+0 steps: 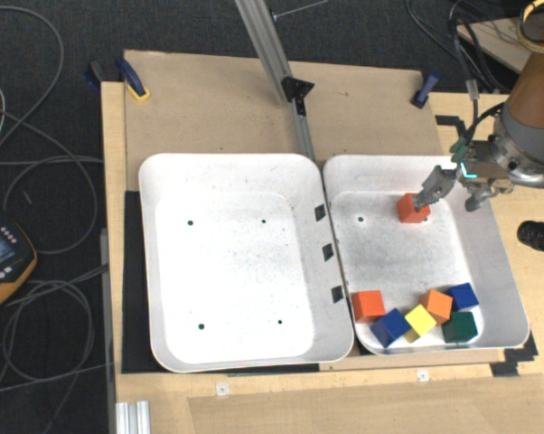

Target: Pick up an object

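Observation:
My gripper (448, 204) hangs over the upper right part of the right bin (489, 242), with its two fingers spread apart, so it is open. A red-orange block (412, 209) lies at the tip of the left finger (431, 189), just outside the gap and not between the fingers. Along the bin's front edge lies a cluster of blocks: an orange one (369, 304), a blue one (390, 325), a yellow one (420, 320), another orange one (439, 304), a second blue one (463, 295) and a green one (460, 326).
The left bin (164, 242) sits beside the right one, with black clips (327, 251) along the shared rim. A metal camera pole (272, 52) rises behind the bins. Cables and a handheld device (1, 256) lie on the floor at left.

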Tool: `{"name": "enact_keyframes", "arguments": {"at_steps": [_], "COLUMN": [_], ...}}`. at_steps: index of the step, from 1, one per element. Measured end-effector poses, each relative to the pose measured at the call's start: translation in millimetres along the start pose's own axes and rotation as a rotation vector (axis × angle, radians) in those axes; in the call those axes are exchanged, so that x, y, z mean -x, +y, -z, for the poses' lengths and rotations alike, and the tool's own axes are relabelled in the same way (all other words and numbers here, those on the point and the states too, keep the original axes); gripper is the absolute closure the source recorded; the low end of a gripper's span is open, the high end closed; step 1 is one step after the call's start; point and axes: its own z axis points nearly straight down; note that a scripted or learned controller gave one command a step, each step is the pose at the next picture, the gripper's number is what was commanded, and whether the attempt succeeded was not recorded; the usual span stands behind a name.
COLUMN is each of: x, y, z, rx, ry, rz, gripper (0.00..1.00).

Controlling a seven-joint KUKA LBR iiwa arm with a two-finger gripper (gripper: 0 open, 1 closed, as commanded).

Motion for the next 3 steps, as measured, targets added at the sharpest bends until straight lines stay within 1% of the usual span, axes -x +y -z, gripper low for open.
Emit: {"name": "enact_keyframes", "arguments": {"at_steps": [1,2,3], "x": [0.1,4.4,9.4], "y": [0.7,-2.8,-4.9], "z": [2.1,-41.7,-103.7], "rx": [0.005,0.0,-0.003], "ry": [-0.001,0.0,0.0], "rz": [0.0,-0.001,-0.002], "gripper": [0.0,0.0,0.0]}}
